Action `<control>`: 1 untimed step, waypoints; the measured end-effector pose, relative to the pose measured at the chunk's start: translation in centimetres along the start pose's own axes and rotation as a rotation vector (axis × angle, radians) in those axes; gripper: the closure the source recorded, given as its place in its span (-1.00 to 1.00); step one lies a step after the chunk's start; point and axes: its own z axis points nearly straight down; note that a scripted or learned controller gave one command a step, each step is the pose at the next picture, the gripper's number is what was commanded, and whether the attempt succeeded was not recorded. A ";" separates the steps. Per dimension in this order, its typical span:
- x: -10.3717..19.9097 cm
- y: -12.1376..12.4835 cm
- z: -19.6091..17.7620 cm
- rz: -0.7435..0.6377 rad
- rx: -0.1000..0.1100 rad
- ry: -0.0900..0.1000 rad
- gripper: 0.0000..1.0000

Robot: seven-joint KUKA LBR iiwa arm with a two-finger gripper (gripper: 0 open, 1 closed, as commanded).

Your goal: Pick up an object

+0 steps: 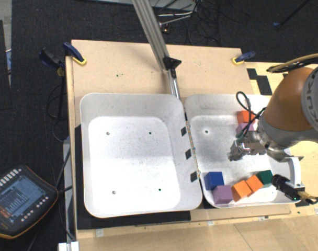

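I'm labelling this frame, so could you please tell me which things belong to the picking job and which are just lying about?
For the job:
hand
blue block
purple block
orange block
green block
right bin

Lying about:
left bin
teach pendant
clamps

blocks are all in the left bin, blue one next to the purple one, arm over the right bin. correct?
Not quite. The blocks are in the right bin, not the left; the camera view shows this. The blue block does sit next to the purple block, and the arm is over the right bin, its gripper above the bin floor.
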 end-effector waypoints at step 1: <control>0.0 0.2 -5.3 -0.001 -0.002 -0.001 1.00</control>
